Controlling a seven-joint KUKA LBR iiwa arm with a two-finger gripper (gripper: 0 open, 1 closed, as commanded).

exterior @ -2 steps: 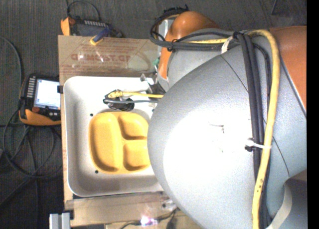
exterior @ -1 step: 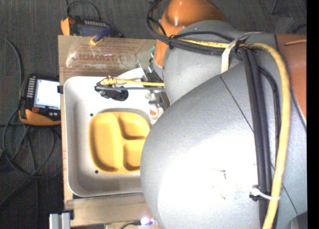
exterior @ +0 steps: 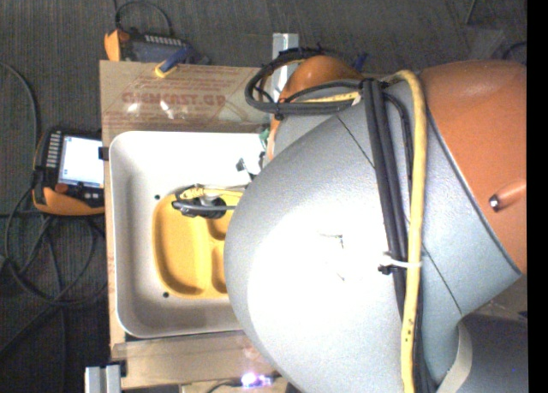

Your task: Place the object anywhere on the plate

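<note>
The grey arm (exterior: 342, 246), with its orange band (exterior: 479, 151) and a bundle of black and yellow cables (exterior: 402, 211) running along it, covers the right of the view and part of 1 white bin (exterior: 128, 211). In that bin lies a yellow plate (exterior: 184, 254) with 2 visible compartments; its right part goes under the arm. The end effector is somewhere beneath the arm's bulk, so I cannot tell whether it is wide, narrow or holding anything. I cannot tell where the object is either.

Above the bin a brown cardboard sheet (exterior: 171, 100) on the desk bears 1 line of reddish printed letters, too faint and blurred to read. Left of the bin, on the dark floor (exterior: 51, 331), sits an orange-edged handheld unit (exterior: 73, 169) with a lit screen; its text is too small to read.
</note>
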